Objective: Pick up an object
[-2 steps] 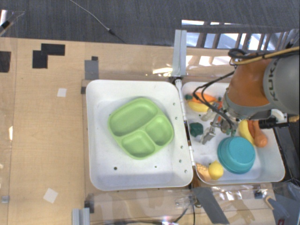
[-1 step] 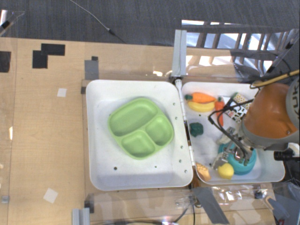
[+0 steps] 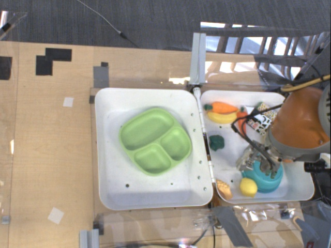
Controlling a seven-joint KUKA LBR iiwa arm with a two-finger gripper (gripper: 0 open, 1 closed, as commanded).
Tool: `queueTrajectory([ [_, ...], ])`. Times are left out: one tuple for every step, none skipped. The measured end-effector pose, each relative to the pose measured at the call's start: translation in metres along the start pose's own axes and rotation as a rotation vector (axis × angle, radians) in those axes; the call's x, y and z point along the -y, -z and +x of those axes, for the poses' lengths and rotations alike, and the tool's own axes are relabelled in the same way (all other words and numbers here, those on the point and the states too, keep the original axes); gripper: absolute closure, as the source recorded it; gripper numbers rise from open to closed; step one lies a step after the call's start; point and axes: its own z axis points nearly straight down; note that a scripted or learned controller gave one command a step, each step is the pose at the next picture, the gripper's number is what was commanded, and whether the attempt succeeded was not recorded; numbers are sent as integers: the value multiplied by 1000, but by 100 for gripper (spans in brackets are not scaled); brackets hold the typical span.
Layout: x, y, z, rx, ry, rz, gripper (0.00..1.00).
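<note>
Arm: we reach in from the right edge, orange band (image 3: 302, 119) at right of frame | Wrist: angled down toward lower left | Gripper (image 3: 257, 164): low at lower right of frame, finger state unclear.

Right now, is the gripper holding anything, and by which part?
Cannot tell. The gripper sits low over the teal bowl in the right bin, beside the yellow lemon, but no object is visible between its fingers.
</note>
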Motion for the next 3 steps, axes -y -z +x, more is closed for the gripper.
queueTrajectory([
  [13, 23, -1, -28, 484, -1, 100],
  [67, 95, -46, -25, 701, -1, 100],
  [72, 46, -57, -33, 988, -11, 100],
])
